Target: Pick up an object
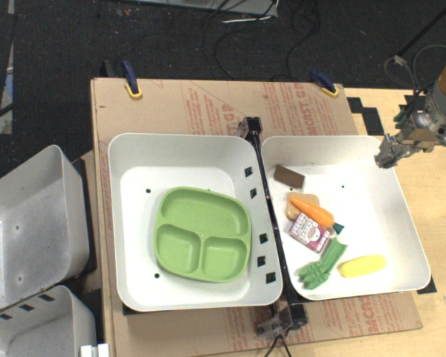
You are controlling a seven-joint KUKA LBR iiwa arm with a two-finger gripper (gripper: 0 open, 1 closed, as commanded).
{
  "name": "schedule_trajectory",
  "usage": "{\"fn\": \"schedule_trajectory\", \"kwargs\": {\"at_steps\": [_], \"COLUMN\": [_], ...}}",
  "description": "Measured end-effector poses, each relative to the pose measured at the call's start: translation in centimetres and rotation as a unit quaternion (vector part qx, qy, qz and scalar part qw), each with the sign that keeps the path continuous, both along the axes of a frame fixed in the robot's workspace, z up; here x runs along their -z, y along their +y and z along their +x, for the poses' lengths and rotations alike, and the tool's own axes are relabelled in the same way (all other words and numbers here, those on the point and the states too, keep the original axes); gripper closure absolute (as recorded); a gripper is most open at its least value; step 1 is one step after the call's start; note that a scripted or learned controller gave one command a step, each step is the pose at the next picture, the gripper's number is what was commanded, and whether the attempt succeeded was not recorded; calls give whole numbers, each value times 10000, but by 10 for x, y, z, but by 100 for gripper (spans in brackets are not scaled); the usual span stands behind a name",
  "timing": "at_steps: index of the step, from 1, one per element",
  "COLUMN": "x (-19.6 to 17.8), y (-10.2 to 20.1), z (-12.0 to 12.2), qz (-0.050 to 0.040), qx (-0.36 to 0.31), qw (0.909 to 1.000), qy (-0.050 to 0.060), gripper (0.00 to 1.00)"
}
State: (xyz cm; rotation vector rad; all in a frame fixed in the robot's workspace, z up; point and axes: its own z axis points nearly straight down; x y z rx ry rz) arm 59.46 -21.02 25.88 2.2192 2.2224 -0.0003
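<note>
The pincer (387,157) hangs over the right bin's (372,285) upper right rim, with nothing seen between its fingers (whether they stand apart or together I cannot tell). In that bin lie a brown block (288,175), a carrot (312,210), a small pink carton (309,232), a green leafy toy (321,265) and a yellow lemon-like piece (362,265). The left bin (134,162) holds a green divided plate (202,234).

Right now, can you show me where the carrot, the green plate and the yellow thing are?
carrot (313,210), camera view, middle of its orange body.
green plate (203,233), camera view, ridge where its three sections meet.
yellow thing (362,265), camera view, middle of its top side.
</note>
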Motion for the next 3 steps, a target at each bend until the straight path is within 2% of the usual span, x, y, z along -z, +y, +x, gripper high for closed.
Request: {"fn": "schedule_trajectory", "kwargs": {"at_steps": [1,2,3], "x": [0,43,105], "y": [0,3,7], "z": [0,3,6], "qz": [0,4,3], "qx": [0,0,3], "qw": [10000,10000,10000], "qy": [0,13,8], "gripper": [0,0,0]}}
